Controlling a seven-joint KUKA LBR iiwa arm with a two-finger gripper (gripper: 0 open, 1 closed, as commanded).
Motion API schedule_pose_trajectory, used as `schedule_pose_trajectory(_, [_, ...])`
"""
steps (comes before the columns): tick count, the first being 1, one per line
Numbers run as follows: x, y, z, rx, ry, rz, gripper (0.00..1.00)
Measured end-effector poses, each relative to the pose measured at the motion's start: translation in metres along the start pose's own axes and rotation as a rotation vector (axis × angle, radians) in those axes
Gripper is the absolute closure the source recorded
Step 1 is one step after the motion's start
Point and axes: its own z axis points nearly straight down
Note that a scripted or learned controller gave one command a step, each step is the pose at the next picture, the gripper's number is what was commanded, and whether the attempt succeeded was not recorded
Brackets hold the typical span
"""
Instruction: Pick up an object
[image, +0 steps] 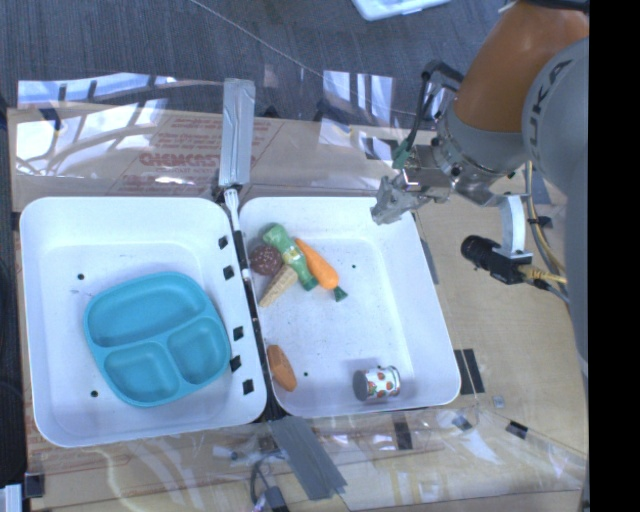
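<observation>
I have several candidates in the right bin (425, 330), and no single one is named. A carrot (318, 263), a green piece (287, 250), a dark round item (265, 261) and a pale wedge (278, 286) lie bunched and touching near the bin's left wall, toward its far end. A small orange-brown piece (282, 367) sits alone by the left wall near the front, and a patterned can (377, 383) lies on its side by the front edge.

My worry is the cluster: I judge that a descent there could wedge between neighbours and push them apart rather than trap one. The can may roll away from closing fingers, and the orange-brown piece is tight against the wall, leaving little room.

The gripper (388, 208) hangs over the right bin's far right corner, well apart from every item. It holds nothing that I can see; whether it is spread or pressed together I cannot tell.

The left bin (50, 240) carries a blue divided tray (155, 335).
</observation>
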Motion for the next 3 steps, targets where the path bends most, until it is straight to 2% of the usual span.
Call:
schedule_pose_trajectory(1, [0.016,0.069,-0.127,0.000,0.001,-0.002,1.00])
schedule_pose_trajectory(2, [0.034,0.069,-0.121,0.013,0.003,-0.001,1.00])
schedule_pose_trajectory(3, [0.053,0.069,-0.121,0.014,0.003,0.000,1.00])
